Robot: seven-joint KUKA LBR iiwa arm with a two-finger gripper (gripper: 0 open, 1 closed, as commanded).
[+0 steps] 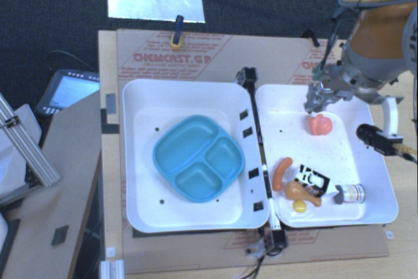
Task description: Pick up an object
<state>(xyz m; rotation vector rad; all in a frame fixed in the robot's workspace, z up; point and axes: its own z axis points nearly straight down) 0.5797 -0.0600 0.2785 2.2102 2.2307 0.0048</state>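
- Camera view: the arm (382,16), grey metal with a glossy orange band, reaches in from the right and hangs over the far part of the right bin (375,206), a shallow white plastic tray with rounded corners.
- The tool (318,101) points down just beside a soft-looking pink lump (320,125), at its far side; whether it touches the lump cannot be told, nor whether it is spread or pressed together, as it blurs into a dark grey mass.
- Nearer the front of the same bin lie an orange sausage shape (281,173), a black-and-white printed piece (313,178), a tan rounded piece (300,191) with a small yellow ball (299,206) touching it, and a small cylinder (351,194) with a pale label, on its side.
- A black cylinder (373,136) juts over the bin's right rim.
- The left bin (140,206), of the same white plastic, holds a smooth blue plate (198,158) with three compartments, lying flat and turned at a slant.
- Black clips (247,132) run along the seam between the bins.
- Both bins sit on a printed cardboard sheet (215,55) on the tabletop (85,166); a yellow clamp (177,40) grips its far edge.
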